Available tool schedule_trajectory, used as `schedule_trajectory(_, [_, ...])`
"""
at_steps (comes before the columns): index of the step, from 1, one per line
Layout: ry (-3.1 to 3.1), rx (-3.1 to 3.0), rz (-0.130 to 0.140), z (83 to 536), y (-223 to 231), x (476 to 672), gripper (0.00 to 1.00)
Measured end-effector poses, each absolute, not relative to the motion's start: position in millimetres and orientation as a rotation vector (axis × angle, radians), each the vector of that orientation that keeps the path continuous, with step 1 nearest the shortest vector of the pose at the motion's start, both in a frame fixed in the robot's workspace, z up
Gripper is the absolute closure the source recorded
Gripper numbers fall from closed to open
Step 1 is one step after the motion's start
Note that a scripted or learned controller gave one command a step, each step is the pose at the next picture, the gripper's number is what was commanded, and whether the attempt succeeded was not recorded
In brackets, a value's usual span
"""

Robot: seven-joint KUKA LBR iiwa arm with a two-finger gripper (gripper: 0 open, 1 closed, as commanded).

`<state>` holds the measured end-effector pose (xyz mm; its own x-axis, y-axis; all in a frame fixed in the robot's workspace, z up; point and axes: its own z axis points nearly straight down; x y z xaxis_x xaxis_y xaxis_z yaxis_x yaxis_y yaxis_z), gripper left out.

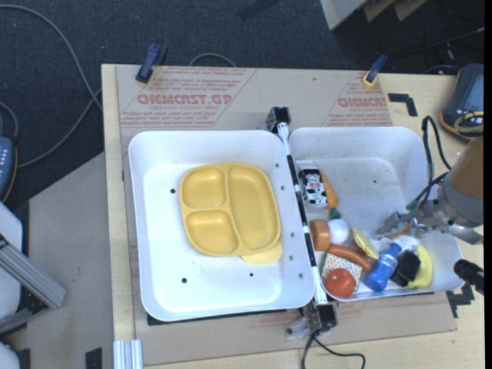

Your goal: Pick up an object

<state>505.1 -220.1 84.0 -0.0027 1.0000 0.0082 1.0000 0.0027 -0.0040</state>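
While the gripper (393,225) hovers, fingers apart and empty, the blue bottle (382,269) just below awaits descent.

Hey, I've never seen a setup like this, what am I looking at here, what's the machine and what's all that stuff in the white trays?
This is one picture from a camera fixed above a workbench, looking down at a slant. On the bench sit two shallow white bins side by side. The left bin holds a yellow divided plate with three compartments. The right bin holds a heap of small toys in its near corner: a red tomato, a blue bottle, a banana, a hot dog and a small printed packet.

The machine is a robot arm reaching in from the right. Its gripper, a two-finger claw, hangs just above the toys. Nothing is between its fingers, so it holds nothing yet.
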Motion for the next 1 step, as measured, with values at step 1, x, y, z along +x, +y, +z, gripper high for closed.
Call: schedule_trajectory(1, [-2.225,-2.214,-0.007,92.1,-219.9,567.7,0.00])
